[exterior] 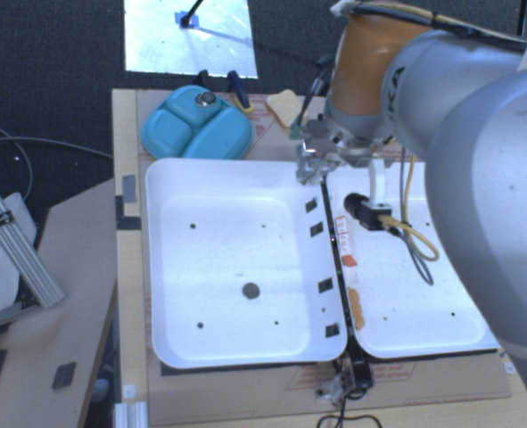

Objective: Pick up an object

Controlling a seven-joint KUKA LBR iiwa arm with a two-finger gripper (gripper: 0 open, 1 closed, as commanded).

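A blue lunch box (pixel 197 125) sits just behind the left white bin (pixel 169 266), a shiny sheet (pixel 187 20) farther back.

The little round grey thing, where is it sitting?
In the camera view, the small round grey disc lies on the floor of the left white bin, toward its near side, well apart from the gripper up at the bins' far edge.

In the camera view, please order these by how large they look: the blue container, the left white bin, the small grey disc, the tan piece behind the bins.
1. left white bin
2. blue container
3. tan piece
4. small grey disc
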